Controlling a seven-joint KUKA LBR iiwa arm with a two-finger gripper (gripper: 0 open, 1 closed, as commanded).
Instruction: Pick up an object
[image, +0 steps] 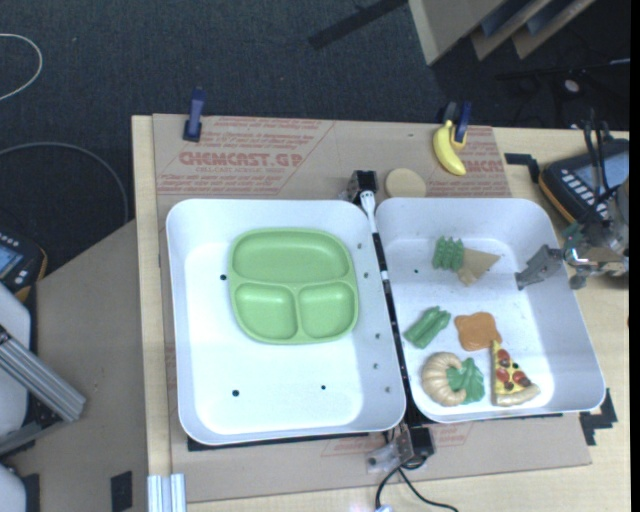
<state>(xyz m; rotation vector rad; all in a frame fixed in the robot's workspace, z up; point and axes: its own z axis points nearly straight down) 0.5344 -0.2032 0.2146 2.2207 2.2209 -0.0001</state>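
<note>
You have several toy foods to choose from, all lying in the right bin (570, 330), and I place each against the orange piece (476, 329) that sits near the middle of that bin. Just below and to the right of the orange piece lies the pizza slice (510, 376), its narrow end touching or nearly touching the orange piece. Below and to the left of it rests the bagel (438, 378), with a small green vegetable (467, 377) lying on the bagel's right side. Just left of the orange piece is a bundle of green beans (429, 325), set at a slant. Above it, toward the bin's far side, you see a green leafy piece (447, 253) with a tan wedge (480, 264) touching its right edge.

To the upper right of the orange piece, at the bin's right wall, the gripper (549, 268) hangs with its two fingers spread apart and nothing between them; one dark finger (536, 268) reaches in over the bin's floor.

Well to the left of the orange piece, in the left bin (200, 330), lies a green divided plate (294, 283). Far above the orange piece, beyond the bins on the bench (250, 150), a banana (449, 152) lies beside a blue clamp (461, 117), and a round tan disc (405, 183) sits just outside the right bin's far corner.
</note>
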